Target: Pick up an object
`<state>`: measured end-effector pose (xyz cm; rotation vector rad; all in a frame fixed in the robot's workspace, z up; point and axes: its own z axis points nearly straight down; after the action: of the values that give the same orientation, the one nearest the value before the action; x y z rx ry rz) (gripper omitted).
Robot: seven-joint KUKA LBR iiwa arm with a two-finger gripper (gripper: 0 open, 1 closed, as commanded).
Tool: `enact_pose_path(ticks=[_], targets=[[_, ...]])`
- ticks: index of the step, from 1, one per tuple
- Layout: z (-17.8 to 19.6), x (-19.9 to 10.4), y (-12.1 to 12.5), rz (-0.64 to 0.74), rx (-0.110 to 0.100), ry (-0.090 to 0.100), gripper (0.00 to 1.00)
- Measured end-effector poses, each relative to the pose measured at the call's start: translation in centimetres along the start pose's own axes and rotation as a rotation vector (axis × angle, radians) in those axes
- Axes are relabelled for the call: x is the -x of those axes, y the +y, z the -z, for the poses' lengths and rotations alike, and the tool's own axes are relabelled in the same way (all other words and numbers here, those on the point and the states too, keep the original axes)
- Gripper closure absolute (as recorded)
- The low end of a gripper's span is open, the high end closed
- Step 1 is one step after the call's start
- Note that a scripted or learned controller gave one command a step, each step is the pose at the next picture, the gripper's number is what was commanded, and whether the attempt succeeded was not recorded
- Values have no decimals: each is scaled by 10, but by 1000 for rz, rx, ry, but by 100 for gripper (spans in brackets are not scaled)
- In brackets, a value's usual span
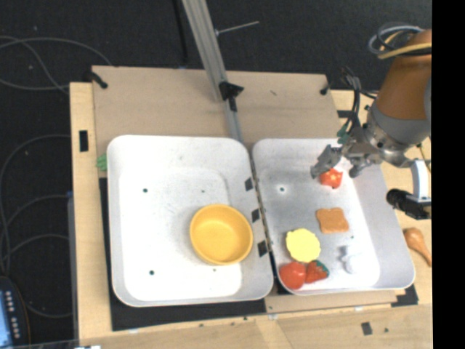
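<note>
Yellow bowl (221, 233), claw (338, 167) above red toy (331, 179)

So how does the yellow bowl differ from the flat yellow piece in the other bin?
The yellow bowl is deep, with a raised rim; the flat yellow piece lies like a disc. The bowl is clearly larger. The bowl sits alone in the left bin; the flat piece lies in the right bin, just above a red item. Both are yellow and roundish.

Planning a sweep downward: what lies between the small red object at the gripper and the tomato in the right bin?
Camera view: toast slice and yellow disc.
</note>
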<state>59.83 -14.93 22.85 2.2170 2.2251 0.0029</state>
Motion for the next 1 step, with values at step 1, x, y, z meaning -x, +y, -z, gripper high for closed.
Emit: enact_pose_path(ticks=[1], targets=[[0,0,0,0,0,1,0]])
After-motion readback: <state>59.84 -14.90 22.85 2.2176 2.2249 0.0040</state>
